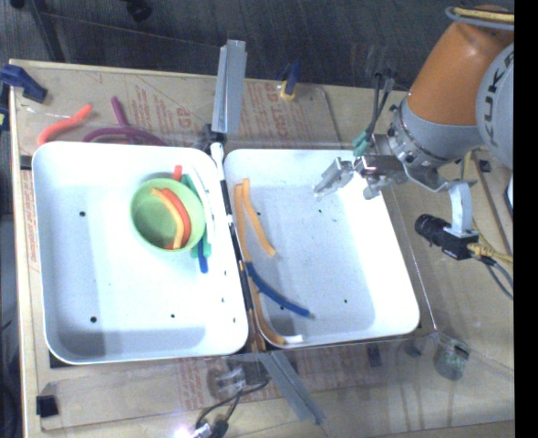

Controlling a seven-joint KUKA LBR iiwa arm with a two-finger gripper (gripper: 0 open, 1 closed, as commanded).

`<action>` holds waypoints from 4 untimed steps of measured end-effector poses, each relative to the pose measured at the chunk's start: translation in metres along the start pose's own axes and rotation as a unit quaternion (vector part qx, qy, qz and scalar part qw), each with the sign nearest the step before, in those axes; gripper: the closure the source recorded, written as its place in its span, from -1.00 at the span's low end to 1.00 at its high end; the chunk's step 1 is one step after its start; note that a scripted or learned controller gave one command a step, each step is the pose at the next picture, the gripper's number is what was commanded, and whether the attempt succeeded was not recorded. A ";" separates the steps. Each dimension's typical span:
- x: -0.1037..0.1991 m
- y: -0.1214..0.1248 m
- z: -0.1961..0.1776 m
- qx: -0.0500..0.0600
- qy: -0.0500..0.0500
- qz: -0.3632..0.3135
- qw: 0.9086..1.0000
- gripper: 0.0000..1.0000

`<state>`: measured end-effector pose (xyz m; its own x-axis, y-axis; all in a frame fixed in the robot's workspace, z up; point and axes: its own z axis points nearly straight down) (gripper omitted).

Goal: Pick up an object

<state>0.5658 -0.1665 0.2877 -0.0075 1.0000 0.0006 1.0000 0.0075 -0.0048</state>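
The right bin (pixel 392 272) holds a thin blue strip (pixel 274 295) near its front left and a curved orange strip (pixel 253 217) along its left wall. In the left bin (pixel 68 272) a green bowl (pixel 158 215) carries red and orange pieces. Further back, the gripper (pixel 335 177) hovers over the right bin's far edge, gripping nothing; whether it is open I cannot tell. Beyond, the wooden worktop (pixel 160 99) bears red and purple hoses.

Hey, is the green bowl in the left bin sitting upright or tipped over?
Tipped. The green bowl lies on its side in the left bin, its round opening facing the camera, with red and orange pieces showing inside.
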 end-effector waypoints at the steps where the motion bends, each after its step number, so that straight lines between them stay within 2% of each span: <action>1: 0.061 -0.005 0.124 0.001 0.000 0.071 0.998 -1.00; 2: 0.051 0.024 0.192 -0.005 -0.002 0.012 1.000 -1.00; 3: 0.052 0.023 0.183 -0.003 -0.002 0.010 1.000 1.00; 4: 0.082 0.070 0.095 -0.002 -0.001 -0.159 0.987 1.00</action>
